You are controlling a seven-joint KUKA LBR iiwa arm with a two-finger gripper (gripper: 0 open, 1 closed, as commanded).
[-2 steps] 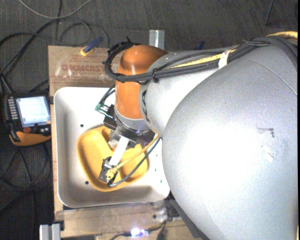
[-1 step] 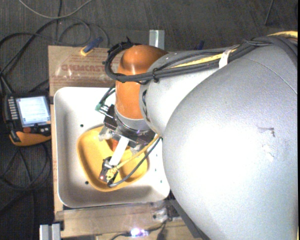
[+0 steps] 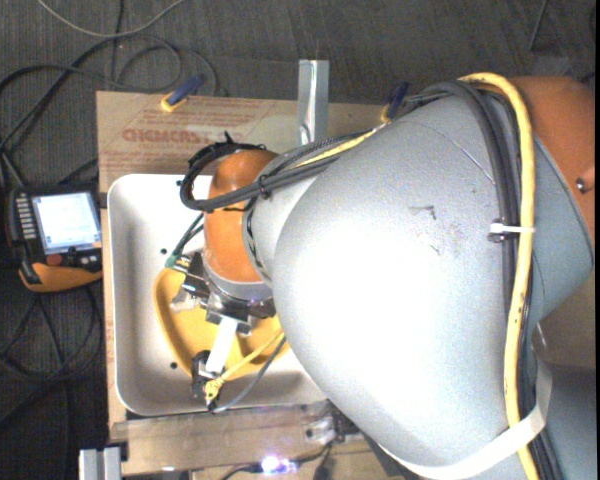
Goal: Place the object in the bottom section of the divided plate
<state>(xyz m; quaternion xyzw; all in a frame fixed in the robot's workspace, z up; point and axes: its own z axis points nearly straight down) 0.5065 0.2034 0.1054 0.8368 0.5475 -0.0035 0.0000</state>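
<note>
A yellow divided plate (image 3: 173, 320) lies in the left white bin (image 3: 135, 268), toward its near side. My gripper (image 3: 212, 313) hangs directly over the plate, below the orange wrist band, and hides most of the plate's middle. Only the plate's left rim and a strip at its lower edge can be seen. The plate's dividers and sections are hidden. I cannot make out any object between the fingers or on the plate's visible part.
The arm's large grey body (image 3: 420, 268) covers the right half of the bench. A cardboard sheet (image 3: 180, 128) lies under the bin's far side, with a metal post (image 3: 313, 93) behind it. A handheld screen unit (image 3: 65, 223) and cables lie on the floor at left.
</note>
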